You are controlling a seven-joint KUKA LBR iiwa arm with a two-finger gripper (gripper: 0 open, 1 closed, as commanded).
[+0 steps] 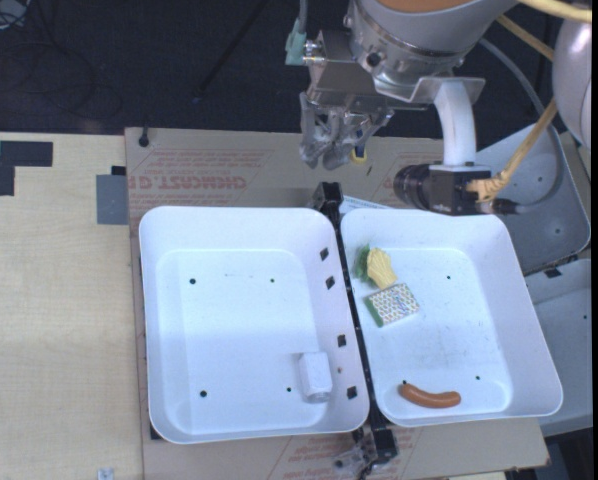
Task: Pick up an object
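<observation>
gripper (331, 150) hangs above the bins' far edge, fingers too blurred to judge. sausage (429, 397) lies in the right bin (524, 368).

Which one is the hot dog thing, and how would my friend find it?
Look in the right bin, then down to its near edge. The sausage lies there alone, long, thin and orange-brown, while the corn and the checkered block sit together by the divider.

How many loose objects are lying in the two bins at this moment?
4. Right bin: corn cob near the divider, patterned block just below it, sausage at the front. Left bin: white block, front right.
</observation>
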